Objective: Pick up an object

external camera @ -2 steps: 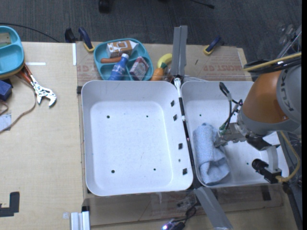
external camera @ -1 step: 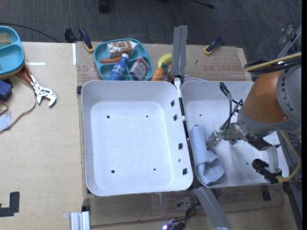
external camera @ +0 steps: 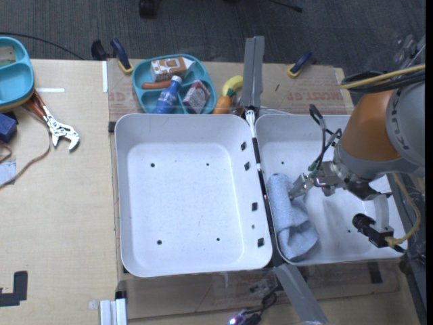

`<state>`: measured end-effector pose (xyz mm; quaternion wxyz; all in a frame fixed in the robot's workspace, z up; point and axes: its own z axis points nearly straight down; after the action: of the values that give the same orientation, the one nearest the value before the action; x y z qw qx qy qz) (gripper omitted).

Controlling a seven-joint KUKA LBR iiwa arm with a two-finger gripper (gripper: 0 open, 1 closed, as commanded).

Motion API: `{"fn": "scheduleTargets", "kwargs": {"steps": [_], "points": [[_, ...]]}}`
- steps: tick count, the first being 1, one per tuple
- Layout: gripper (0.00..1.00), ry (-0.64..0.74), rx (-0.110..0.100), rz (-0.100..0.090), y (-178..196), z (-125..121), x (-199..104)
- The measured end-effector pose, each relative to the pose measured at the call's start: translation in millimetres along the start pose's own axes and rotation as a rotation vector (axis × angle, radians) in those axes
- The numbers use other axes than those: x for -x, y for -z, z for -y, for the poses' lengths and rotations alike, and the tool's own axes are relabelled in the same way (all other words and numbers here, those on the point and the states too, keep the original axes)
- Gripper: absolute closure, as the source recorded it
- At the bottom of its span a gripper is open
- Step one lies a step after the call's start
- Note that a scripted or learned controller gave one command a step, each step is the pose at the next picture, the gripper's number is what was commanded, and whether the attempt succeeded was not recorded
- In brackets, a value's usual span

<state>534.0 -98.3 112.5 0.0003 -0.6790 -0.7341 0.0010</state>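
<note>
one camera looks down from above the bench [external camera: 61, 202], at a slant, from a middle height. both white bins fit in the view: the right bin [external camera: 338, 249] lies under the gripper [external camera: 302, 185], the left bin [external camera: 189, 195] beside it, away from the arm [external camera: 372, 134]. dark floor beyond.

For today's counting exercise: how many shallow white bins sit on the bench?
2. The left bin fills the bench's middle; the right bin adjoins it, holding a grey cloth, with the gripper above. The arm hides part of the right bin.
</note>
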Motion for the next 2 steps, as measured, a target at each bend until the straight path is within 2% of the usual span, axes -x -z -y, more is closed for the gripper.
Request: {"fn": "scheduleTargets", "kwargs": {"steps": [1,2], "points": [[0.00,0.027,0.002,0.000,-20.6,60.2,44.2],[0.00,-0.258,0.003,0.000,-19.8,-26.7,32.7]]}}
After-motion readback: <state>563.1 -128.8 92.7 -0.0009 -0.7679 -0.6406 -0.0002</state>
